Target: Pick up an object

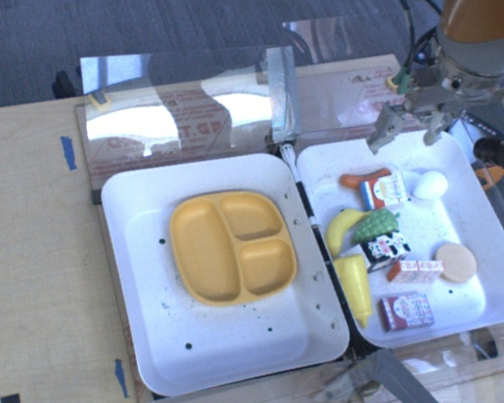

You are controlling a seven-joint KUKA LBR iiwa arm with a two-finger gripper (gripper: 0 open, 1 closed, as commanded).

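Note:
My gripper (pixel 408 129) hangs above the far edge of the right bin (pixel 496 242), its two fingers spread open with nothing between them. Below it in that bin lie a white egg (pixel 431 185), a small red and white carton (pixel 383 191), an orange sausage (pixel 363 178), a yellow banana (pixel 342 227), a green vegetable (pixel 375 225), a black and white cow-print carton (pixel 387 248), a tan round disc (pixel 455 262), a yellow corn-like piece (pixel 355 289) and a dark red box (pixel 407 312).
The left bin (pixel 161 343) holds a yellow divided plate (pixel 232 245). A clear plastic wall (pixel 218 106) stands behind both bins. The arm with its orange band (pixel 481 17) fills the upper right corner.

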